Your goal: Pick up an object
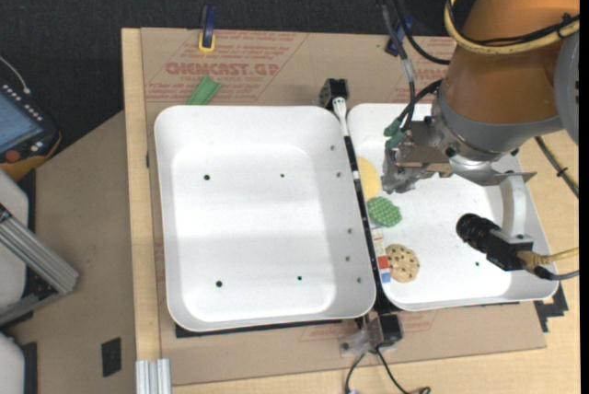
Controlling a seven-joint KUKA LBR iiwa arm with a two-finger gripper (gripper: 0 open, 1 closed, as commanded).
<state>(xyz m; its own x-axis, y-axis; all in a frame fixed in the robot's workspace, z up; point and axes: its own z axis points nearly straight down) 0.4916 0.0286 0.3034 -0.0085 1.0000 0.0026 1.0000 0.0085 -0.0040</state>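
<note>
End effector low in right bin; can't tell if open or closed, nothing seen gripped. Yellow piece, green piece, cookie crowd the bin's left wall. Probably positioned for the yellow piece just beside it.

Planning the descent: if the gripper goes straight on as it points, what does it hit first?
Likely the bare floor of the right bin, close beside the yellow object; the gripper may clip it, depth unclear.
</note>
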